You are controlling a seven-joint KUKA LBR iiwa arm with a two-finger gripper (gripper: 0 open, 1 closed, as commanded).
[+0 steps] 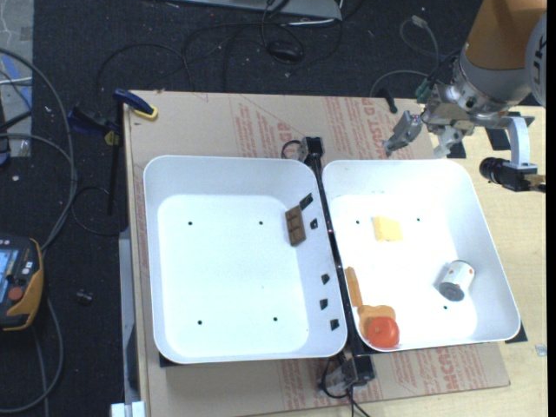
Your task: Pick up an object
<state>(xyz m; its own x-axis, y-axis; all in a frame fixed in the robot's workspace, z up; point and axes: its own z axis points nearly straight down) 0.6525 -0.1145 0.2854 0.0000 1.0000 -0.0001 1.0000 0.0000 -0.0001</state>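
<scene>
Cardboard-covered surface [217,120] printed with mirrored red lettering, unreadable. Right bin [486,224] holding yellow block [387,228], white cup [454,280] on its side, red ball [381,331], all well below the claw [426,137] hovering beyond the far rim, fingers apart, holding nothing.

Two bins side by side on tabletop [217,129]: chocolate bar [296,226] in left bin [165,198]; sponge [387,228], cup [454,280], tomato [381,330] in right bin [486,233].

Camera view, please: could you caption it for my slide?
Gripper open above the right bin's far rim; yellow block, white cup and orange-handled tool lie inside.
</scene>
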